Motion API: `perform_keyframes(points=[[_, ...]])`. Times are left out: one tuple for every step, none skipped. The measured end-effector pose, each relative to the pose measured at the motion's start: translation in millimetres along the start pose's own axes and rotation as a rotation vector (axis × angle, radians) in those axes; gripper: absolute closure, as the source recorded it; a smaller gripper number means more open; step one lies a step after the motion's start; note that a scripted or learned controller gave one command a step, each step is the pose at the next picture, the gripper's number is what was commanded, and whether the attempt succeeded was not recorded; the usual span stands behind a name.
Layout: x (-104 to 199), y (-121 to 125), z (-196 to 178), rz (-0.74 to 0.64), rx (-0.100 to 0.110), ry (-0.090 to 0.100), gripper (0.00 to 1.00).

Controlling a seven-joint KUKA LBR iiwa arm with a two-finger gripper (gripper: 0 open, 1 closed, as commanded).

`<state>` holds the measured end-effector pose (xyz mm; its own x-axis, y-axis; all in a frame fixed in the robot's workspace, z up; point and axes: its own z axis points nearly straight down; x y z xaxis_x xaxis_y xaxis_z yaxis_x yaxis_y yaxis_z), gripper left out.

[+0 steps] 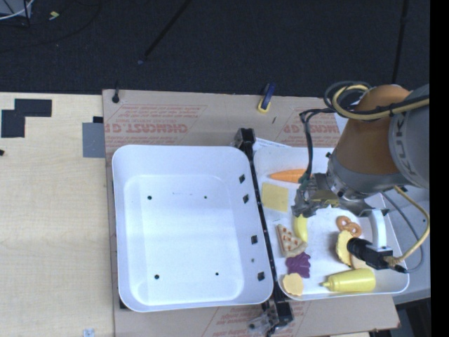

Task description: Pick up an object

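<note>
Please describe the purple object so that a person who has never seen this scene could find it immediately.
Look at the right white bin, the one crowded with toy food. Near its front edge, beside the divider, lies the purple grape bunch, just below the pizza slice and above a round yellow piece. It is the only purple item there.

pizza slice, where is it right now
The pizza slice lies in the right bin, near its left wall, just below the yellow cheese block and above the purple grapes.
</note>
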<state>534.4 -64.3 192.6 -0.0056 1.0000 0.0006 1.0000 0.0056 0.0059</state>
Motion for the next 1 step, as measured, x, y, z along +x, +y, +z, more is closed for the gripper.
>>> perform_keyframes(points=[[33.3, 73.2, -57.1, 0.0, -0.001, -0.001, 1.0]])
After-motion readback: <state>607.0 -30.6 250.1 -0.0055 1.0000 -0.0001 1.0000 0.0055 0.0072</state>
